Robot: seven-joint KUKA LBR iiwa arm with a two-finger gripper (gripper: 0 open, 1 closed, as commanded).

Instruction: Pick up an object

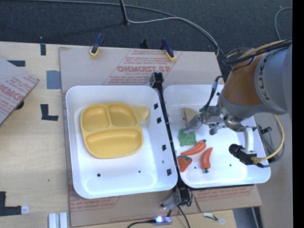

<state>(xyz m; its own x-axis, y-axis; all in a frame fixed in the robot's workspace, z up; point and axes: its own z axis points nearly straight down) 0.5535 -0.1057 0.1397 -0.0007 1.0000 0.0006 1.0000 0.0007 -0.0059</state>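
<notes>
The gripper [194,124] hangs low in the right bin [237,172], its tip just above the green piece [187,137] and beside the tan wedge [190,113] — whether it is spread or pressed together cannot be told from this slant, and nothing is visibly pinched. The pickable things cluster near the bin's left wall: the green piece, two orange-red peppers [194,149] and [205,159], and a small red one [184,162] close to the divider [164,127]. All look like toy food — light, probably hollow plastic, smooth and a bit slippery, not fragile. The green piece looks crinkled and may be softer, so a pinch across its middle should hold; the peppers are best taken across their narrow width, mid-body, not at the tapered ends, where they would likely squirt out. Room is tight on the left, where the divider and bin wall crowd the red pepper, and the peppers lie near one another, so a wide approach could nudge neighbours. The right half of the bin is open floor. The left bin [80,175] holds a yellow tray [111,129].
</notes>
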